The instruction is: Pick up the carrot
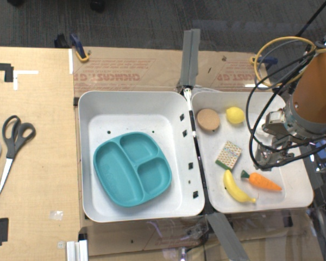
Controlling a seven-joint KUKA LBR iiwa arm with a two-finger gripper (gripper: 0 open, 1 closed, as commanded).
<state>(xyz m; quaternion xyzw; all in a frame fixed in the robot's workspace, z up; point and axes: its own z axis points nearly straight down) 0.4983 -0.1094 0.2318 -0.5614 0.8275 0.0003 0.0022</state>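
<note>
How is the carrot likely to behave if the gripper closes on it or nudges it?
The carrot looks like a smooth, glossy toy, so probably stiff, light and somewhat slippery. Its tapered round body lies flat on the bin floor, so a nudge may roll or pivot it toward the nearby banana.

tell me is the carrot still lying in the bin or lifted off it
Lying in the bin. The carrot rests flat on the right bin's floor beside the banana, with the gripper just above it.

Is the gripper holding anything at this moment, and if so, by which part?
Nothing is seen held. The gripper hangs just above the carrot, which lies on the floor of the right bin beside the banana.
</note>
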